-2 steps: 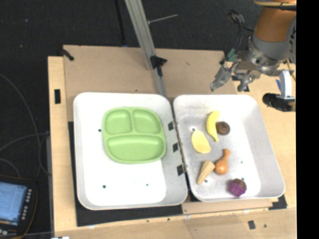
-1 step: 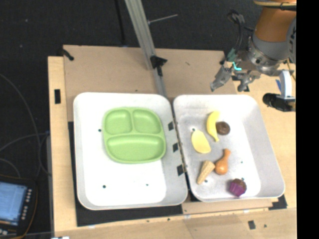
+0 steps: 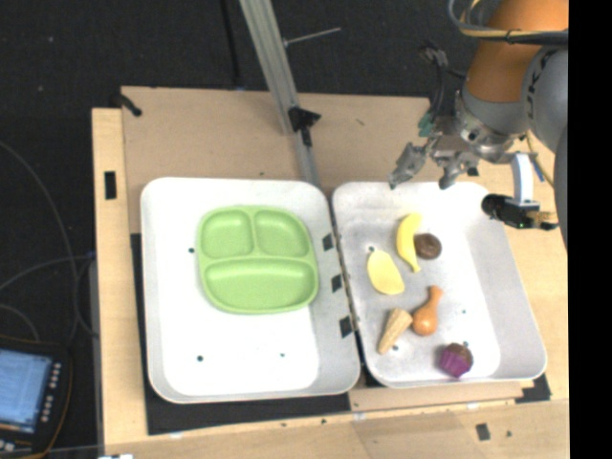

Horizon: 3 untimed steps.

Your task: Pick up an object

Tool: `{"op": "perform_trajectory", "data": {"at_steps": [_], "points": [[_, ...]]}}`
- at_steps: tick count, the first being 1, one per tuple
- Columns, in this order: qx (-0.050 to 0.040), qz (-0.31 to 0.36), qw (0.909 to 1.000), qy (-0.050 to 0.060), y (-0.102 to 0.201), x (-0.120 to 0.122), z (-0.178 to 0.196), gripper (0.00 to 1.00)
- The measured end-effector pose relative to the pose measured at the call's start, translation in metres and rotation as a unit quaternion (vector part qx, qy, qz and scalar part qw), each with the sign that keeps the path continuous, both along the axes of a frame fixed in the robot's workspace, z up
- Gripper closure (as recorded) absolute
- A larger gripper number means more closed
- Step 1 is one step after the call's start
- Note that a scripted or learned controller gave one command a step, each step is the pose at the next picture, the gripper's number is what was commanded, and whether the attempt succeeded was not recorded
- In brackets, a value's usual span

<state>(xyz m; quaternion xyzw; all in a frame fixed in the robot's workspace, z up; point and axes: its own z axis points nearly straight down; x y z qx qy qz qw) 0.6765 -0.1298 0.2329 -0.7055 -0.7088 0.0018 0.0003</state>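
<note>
Tan surface [image 3: 210,132] carrying two white bins side by side, grey arm reaching in from the right.

Left bin [image 3: 172,352] holds a green divided plate [image 3: 256,260] lying flat toward its upper half. Right bin [image 3: 497,275] holds toy foods: a yellow banana [image 3: 409,240] touching a brown round piece [image 3: 427,247], a yellow slice [image 3: 384,273] just beside them, an orange drumstick [image 3: 426,313], a tan cone [image 3: 393,330] touching it, and a purple piece [image 3: 455,360] near the bottom rim. End effector [image 3: 426,171] hovers over the right bin's upper rim, fingers spread apart, grasping nothing.
</note>
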Motion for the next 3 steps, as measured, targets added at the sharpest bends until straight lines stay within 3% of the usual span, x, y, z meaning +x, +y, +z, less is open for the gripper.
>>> {"op": "perform_trajectory", "data": {"at_steps": [2,3], "points": [[0.0002,0.0,1.0,0.0,0.002,0.002,-0.126,0.0],[-0.0007,0.001,1.0,-0.004,0.001,0.004,-0.11,1.0]]}}
